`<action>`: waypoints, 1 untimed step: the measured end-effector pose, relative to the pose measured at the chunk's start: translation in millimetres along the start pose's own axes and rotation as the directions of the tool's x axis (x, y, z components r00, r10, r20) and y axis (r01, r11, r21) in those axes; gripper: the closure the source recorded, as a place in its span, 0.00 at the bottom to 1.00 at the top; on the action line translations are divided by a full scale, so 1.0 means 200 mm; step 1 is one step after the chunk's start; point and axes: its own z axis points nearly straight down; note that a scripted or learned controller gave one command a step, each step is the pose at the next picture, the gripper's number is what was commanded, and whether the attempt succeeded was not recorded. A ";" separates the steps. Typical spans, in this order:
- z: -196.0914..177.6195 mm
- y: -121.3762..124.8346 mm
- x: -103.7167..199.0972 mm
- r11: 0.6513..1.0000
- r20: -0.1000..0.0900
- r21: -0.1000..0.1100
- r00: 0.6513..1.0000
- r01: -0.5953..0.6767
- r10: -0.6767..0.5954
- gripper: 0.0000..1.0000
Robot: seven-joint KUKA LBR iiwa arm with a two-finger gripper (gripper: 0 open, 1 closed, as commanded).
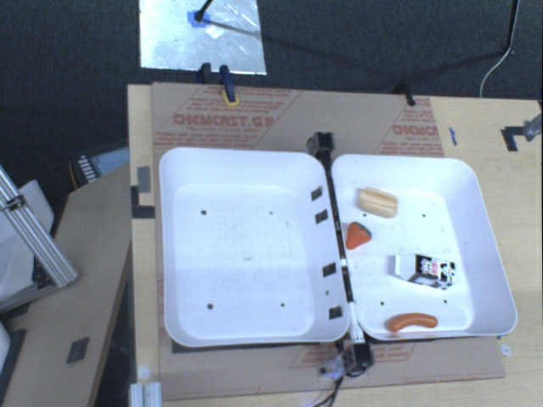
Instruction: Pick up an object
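The right bin (475, 202) holds several small items. A tan bread roll (377, 201) lies near its back left. Just below it, close to the divider, sits an orange-red wedge with a green tip (359, 235). A small white and black box with a printed pattern (427, 269) rests right of the middle. An orange sausage (411, 321) lies along the front wall.
The left bin (174, 227) sits beside the right one, joined by black clips along the divider (335, 244). Both rest on a brown cardboard sheet (254, 117). A shiny metal plate (202, 24) lies on the dark floor behind. An aluminium frame (34, 236) stands at left.
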 end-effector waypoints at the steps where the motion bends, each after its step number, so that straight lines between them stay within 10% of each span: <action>1: 0.04 0.07 0.36 1.000 -0.006 0.018 1.000 0.004 -0.004 0.00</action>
